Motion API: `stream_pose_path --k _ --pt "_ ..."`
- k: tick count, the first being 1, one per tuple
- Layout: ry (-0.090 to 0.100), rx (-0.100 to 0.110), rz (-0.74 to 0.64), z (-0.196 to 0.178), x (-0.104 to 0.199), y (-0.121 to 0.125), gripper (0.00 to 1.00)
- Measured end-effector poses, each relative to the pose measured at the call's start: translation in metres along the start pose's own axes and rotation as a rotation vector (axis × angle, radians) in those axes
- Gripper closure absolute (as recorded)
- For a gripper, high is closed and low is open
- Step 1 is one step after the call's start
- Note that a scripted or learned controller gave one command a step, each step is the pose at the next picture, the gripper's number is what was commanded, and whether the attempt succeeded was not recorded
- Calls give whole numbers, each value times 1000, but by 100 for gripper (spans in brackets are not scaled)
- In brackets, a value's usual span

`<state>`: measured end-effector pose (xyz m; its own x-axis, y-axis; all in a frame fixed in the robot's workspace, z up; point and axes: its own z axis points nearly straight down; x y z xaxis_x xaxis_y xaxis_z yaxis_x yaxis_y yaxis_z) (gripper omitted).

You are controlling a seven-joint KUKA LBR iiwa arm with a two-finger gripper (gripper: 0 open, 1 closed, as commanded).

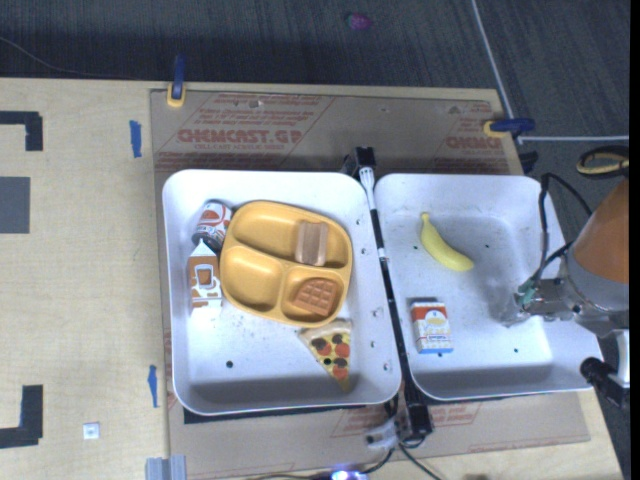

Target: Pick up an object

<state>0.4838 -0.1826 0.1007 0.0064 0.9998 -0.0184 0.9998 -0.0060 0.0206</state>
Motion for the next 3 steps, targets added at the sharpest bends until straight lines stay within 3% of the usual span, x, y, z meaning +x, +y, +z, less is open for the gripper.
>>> stream_pose_path --k 1,2,3 --pt "0 0 0 0 0 0 0" --pt "-2 -3 0 -10 0 1 100" --pt "-2 -3 0 -10 0 1 0"
